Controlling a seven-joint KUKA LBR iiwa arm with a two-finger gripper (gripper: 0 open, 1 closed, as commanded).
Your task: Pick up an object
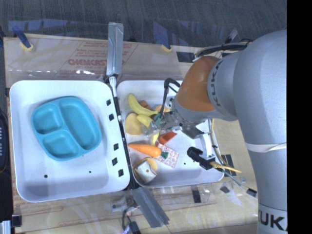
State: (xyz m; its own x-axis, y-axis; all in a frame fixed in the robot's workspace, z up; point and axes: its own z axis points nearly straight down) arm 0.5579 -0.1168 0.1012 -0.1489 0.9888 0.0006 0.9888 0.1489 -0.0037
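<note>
- The grey arm (263, 106) is nearest the camera. It comes in from the right, and its orange band hangs over the right bin (146, 89).
- Below the band, the gripper (157, 126) sits low in that bin, right among the clutter near the left wall.
- I cannot tell whether the jaws are spread or pressed together, because the wrist and the pile hide their tips. Nothing can be seen pinched between them.
- The things to pick are all in the right bin:
  - The bananas (139, 108) lie just beside the gripper, towards the back.
  - A round yellow fruit (132, 124) touches the bananas, against the dividing wall.
  - A carrot (145, 150) lies crosswise just in front.
  - A small red piece (167, 137) and a printed card (168, 156) lie near the carrot.
  - A small cup (145, 171) sits on its side in the front corner.
- The left bin (19, 130) holds a blue divided plate (66, 128), well apart from the gripper.
- Both bins rest on the bench (58, 57).
- To my eye this is the reach-and-grasp step. The gripper is down at the pile, but nothing is lifted yet.
- The next move calls for closing on one item, most likely the bananas or the yellow fruit, and then rising straight up.
- The items are packed close together, so a neighbour could be nudged or the grasp could slip off.
</note>
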